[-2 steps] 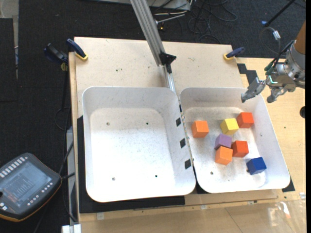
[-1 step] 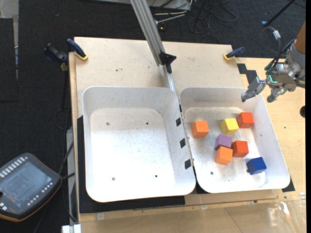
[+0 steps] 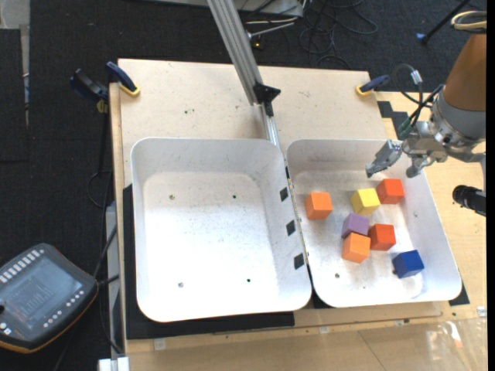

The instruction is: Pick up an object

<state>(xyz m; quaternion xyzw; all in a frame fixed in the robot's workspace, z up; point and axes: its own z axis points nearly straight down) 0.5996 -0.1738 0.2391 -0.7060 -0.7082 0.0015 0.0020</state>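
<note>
The right bin [image 3: 329, 157] holds several small blocks: an orange one [image 3: 318, 205] toward its left, a yellow one [image 3: 365, 200], a red-orange one [image 3: 391, 190], a purple one [image 3: 356, 224], another orange one [image 3: 356, 247], a red-orange one [image 3: 382, 236] and a blue one [image 3: 407, 263]. My gripper [image 3: 400, 161] hangs above the bin's far right part, just beyond the red-orange block by the yellow one. Its two fingers are spread apart, open, with nothing between them.
The left bin [image 3: 155, 161] lies beside the right one. A slanted metal pole [image 3: 236, 37] runs down to the divide between the bins. Clamps [image 3: 124, 79] sit at the board's far corners. A teach pendant [image 3: 39, 296] lies at the lower left.
</note>
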